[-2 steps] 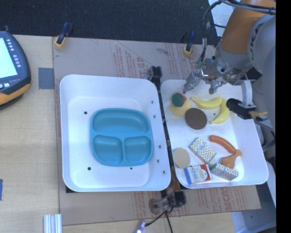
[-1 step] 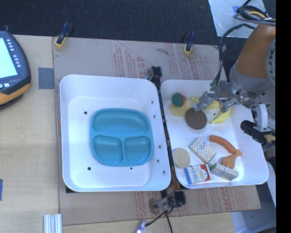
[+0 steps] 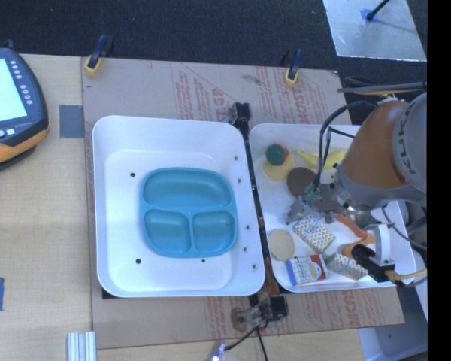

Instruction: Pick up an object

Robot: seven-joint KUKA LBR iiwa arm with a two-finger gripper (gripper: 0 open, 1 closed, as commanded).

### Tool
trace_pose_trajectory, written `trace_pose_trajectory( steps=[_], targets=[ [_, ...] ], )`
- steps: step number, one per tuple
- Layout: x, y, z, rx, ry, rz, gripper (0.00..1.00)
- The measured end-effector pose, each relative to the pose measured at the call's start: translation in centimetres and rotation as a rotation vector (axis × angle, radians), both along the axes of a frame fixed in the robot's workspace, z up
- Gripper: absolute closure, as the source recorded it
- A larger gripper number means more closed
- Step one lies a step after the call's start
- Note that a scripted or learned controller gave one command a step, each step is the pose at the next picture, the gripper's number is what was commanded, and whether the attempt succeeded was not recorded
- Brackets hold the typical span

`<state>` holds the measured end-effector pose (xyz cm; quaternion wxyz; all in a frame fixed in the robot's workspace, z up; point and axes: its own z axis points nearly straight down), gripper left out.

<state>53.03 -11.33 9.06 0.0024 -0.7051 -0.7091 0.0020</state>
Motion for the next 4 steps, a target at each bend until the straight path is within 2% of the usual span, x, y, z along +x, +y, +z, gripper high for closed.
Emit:
trace_pose_trajectory(
  steps=[1,2,3,4],
  targets=[
    [0.0,-0.1,1.0,-0.001,0.002,0.004,1.0],
    [0.0,-0.1,1.0,-0.002,0.002,0.005,0.0],
    [7.0,2.4,10.2,0.0,-0.004,-0.002,0.0],
    [8.2,0.7,0.6,-0.001,-0.004,-0.001,0.0]
  ],
)
